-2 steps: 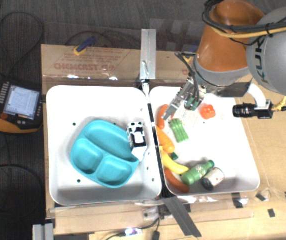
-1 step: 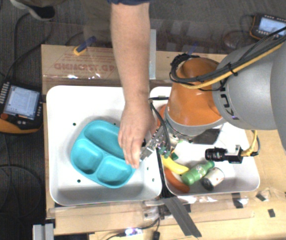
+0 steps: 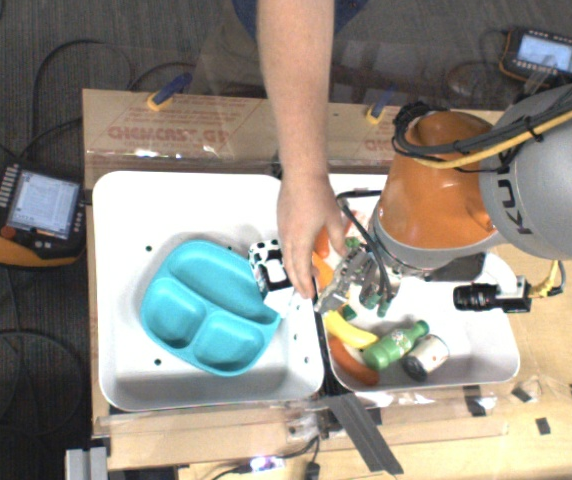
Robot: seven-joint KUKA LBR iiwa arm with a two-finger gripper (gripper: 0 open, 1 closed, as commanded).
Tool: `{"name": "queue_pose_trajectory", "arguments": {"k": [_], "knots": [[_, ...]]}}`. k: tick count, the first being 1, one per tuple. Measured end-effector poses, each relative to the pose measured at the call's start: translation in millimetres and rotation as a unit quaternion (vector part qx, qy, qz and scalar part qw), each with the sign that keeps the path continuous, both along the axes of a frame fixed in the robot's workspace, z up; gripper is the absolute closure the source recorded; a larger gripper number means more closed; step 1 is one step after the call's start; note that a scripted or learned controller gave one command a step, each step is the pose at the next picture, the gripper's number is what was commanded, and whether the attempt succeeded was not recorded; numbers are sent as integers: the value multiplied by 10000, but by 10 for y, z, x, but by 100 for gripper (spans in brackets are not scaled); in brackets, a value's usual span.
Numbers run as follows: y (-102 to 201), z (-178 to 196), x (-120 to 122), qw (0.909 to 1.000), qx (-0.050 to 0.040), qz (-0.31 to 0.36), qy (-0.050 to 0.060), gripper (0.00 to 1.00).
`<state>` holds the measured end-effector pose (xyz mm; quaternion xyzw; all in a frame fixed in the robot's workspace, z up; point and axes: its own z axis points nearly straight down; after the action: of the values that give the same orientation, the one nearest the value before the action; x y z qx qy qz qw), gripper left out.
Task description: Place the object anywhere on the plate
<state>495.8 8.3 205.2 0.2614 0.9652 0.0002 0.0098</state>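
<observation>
Your gripper (image 3: 364,286) hangs over the right bin (image 3: 491,353), close to the wall shared with the left bin (image 3: 126,218); whether it is open or closed cannot be told, nor whether anything lies in it. At its 6 o'clock lie toy foods in a heap: a yellow banana (image 3: 351,330) touching a green bottle (image 3: 398,343), a small can (image 3: 426,356) at the bottle's 4 o'clock, and an orange piece (image 3: 351,363) beneath. Which one is the task's object cannot be told. All look like light, rigid, smooth plastic, so expect slipping; take a rounded piece across its narrow middle. The blue plate (image 3: 206,313), with three compartments, sits in the left bin at 9 o'clock from the gripper. A person's hand (image 3: 301,233) reaches down from 12 o'clock, touching a black-and-white block (image 3: 266,263) at the plate's 2 o'clock edge.
</observation>
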Motion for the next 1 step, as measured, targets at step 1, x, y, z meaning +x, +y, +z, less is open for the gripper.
{"name": "queue_pose_trajectory", "arguments": {"k": [1], "knots": [[-83, 260, -112, 9997, 31, -222, 112, 100]]}}
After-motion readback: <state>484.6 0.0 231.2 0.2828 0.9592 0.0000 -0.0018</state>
